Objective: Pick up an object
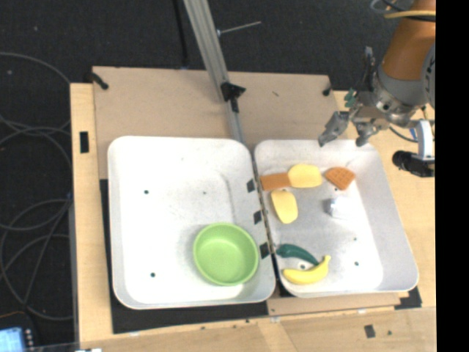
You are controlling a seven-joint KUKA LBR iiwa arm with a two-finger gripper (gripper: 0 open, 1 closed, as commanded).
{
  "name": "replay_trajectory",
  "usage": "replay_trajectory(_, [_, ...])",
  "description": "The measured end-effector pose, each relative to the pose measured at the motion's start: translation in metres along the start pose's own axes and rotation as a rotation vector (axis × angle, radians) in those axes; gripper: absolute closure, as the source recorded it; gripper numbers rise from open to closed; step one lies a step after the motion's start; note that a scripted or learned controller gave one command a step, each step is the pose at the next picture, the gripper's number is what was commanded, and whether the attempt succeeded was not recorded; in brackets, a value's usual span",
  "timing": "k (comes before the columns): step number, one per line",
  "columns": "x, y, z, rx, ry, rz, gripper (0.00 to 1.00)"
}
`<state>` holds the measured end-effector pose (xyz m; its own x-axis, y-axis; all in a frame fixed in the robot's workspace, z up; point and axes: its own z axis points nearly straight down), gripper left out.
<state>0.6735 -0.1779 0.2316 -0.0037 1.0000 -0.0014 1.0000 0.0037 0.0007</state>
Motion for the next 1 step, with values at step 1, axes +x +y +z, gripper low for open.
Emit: replay_trajectory(1, [-0.0007, -0.0002, -0.0002, 0.001, -0.002, 0.000, 0.00])
